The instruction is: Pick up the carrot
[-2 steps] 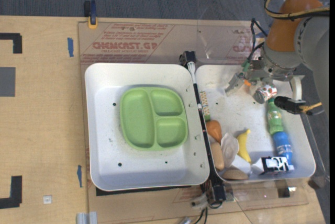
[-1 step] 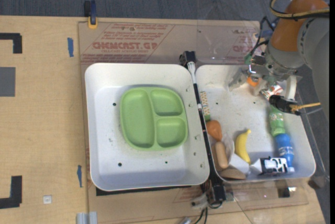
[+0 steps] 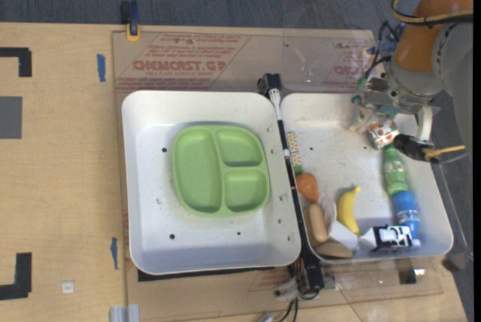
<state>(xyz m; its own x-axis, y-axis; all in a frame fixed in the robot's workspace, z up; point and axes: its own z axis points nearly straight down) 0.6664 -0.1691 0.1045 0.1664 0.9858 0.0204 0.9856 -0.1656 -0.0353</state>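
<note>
Although the carrot (image 3: 306, 186) lay in plain sight, it was wedged hard against the wall of the right bin (image 3: 443, 234) that borders the left bin (image 3: 143, 185), and that looked the likeliest source of trouble. Just past the carrot, toward the near edge of the bin, sat a bread roll (image 3: 319, 223), with a banana (image 3: 348, 209) a little further off on the side away from the wall. A finger coming down there could have struck the wall or nudged the roll instead. The claw (image 3: 373, 111) hung well away from the carrot, over the bin's far corner beside a crumpled wrapper (image 3: 382, 135), and I couldn't tell whether it stood apart or together. A green bottle (image 3: 394, 170) also lay between it and the carrot.
</note>
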